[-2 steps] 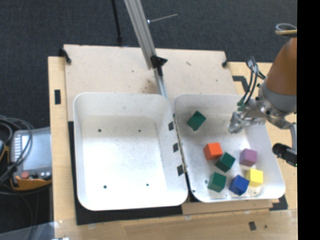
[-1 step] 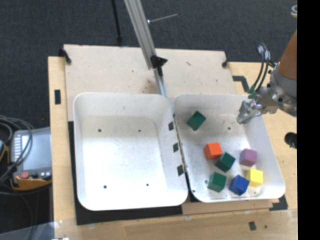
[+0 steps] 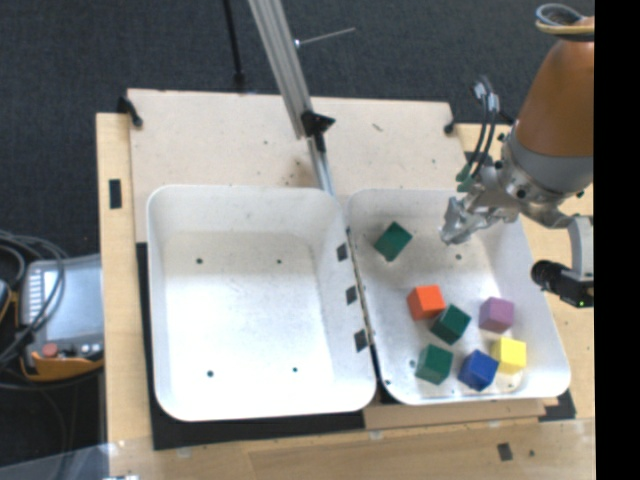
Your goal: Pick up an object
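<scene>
**Desk editor:** Two shallow white plastic bins sit side by side on the pale wooden desk (image 3: 115, 268); which one carries the load?

**Photographer:** Only the right bin (image 3: 545, 313) holds blocks. The left bin (image 3: 250, 298) shows its speckled floor and a few dark dots.

**Desk editor:** How many blocks, and where?

**Photographer:** Six small cubes. One dark green cube (image 3: 393, 240) lies alone toward 10 o'clock of the right bin. An orange cube (image 3: 426, 301) sits near the middle, touching a second dark green cube (image 3: 453, 323) at its 4 o'clock. A purple cube (image 3: 496, 314) lies at 3 o'clock of that pair. Along the 6 o'clock edge run a third green cube (image 3: 434, 363), a blue cube (image 3: 479, 369) and a yellow cube (image 3: 511, 353), the blue and yellow touching.

**Desk editor:** And the arm?

**Photographer:** The grey arm with its orange band (image 3: 560, 88) enters from 3 o'clock. Its metal hand (image 3: 455, 232) hangs over the bin's 12 o'clock part, at 3 o'clock of the lone green cube and apart from it. Nothing lies between the tips. Whether they are spread or pressed together, I cannot tell.

**Desk editor:** Anything else?

**Photographer:** A slanted aluminium rail (image 3: 285, 63) crosses the desk at 12 o'clock.
</scene>
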Tool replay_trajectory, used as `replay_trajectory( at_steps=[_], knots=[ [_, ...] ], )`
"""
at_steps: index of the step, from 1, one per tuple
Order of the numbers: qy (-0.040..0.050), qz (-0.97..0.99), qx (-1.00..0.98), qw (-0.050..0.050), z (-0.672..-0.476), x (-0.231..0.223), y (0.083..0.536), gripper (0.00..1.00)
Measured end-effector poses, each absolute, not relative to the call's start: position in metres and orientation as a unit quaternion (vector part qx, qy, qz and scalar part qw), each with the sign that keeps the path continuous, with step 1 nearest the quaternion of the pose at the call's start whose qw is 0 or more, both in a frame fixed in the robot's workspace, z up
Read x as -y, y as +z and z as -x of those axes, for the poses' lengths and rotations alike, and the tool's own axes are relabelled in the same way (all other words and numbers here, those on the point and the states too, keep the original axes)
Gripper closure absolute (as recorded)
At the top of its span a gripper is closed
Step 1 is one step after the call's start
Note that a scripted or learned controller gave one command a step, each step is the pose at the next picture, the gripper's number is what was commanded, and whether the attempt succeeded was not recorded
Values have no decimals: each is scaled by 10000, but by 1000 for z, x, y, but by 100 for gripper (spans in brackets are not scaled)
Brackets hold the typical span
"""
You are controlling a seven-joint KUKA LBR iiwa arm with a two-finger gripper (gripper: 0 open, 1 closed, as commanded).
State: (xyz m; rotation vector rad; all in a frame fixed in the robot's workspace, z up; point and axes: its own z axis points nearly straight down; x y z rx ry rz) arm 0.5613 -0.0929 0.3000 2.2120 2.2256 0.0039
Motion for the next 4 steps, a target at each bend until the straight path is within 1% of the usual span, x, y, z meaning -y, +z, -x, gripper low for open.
replay_trajectory(
  at_steps=[1, 2, 3, 4],
  knots=[
    [0, -7053, -7089, 2, -566, 53, 290, 100],
    [0, -7049, -7093, -7, -562, -1, 289, 100],
    [5, -7049, -7093, 2, -568, -50, 286, 100],
    [-8, -7051, -7091, -5, -569, -90, 268, 100]
  ],
)
